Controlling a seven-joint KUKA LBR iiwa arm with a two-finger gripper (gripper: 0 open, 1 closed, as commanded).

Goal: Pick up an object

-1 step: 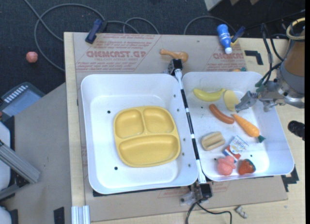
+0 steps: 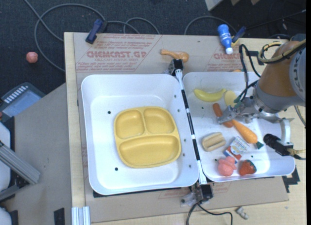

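Reaching into right bin (image 2: 272,170), pincer (image 2: 232,116) sits low among toys, beside carrot (image 2: 244,131) and small red piece (image 2: 217,109). Grip state unclear, can't tell. Nothing lifted yet; banana (image 2: 209,94), bread (image 2: 213,141), strawberry (image 2: 247,167) lie loose. Pick apparently pending.

Glossy yellow plastic tray (image 2: 146,136) in smooth white plastic bin (image 2: 97,97); matt brown board (image 2: 126,51) beneath.
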